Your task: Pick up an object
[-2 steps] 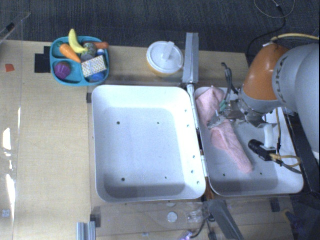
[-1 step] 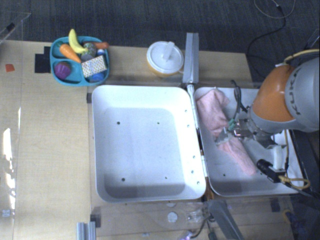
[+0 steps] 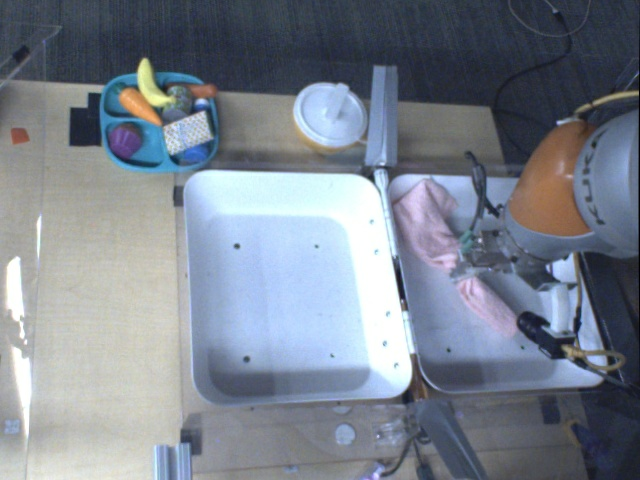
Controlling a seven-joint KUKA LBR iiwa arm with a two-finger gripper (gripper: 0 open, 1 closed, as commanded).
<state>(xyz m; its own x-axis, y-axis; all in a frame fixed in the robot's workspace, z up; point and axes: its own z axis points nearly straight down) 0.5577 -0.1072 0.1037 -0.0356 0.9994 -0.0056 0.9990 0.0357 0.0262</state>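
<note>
Two shallow white bins are being carried side by side by the worktop point(image 3: 90, 298), and the pink cloth point(image 3: 425, 223) is lying crumpled in the right-hand bin point(image 3: 500, 383) as seen from the camera, being spread from the bin's upper left corner, close to the wall shared with the left-hand bin point(image 3: 290, 298), slantwise down towards the bin's middle. The gripper point(image 3: 482, 253) is being held low over the middle stretch of this cloth, the grey arm with its orange band point(image 3: 555, 188) reaching in from the view's right. Whether the gripper is standing wide or narrow cannot be told, and whether the cloth is being touched or gripped cannot be told either. Beyond the bins, at the far left of the worktop, a blue compartment tray point(image 3: 112, 153) is being filled by toy foods, among them a yellow banana point(image 3: 150, 85) and an orange carrot point(image 3: 138, 105). A round tub with a white lid point(image 3: 330, 115) is standing just behind the left-hand bin's far right corner
</note>
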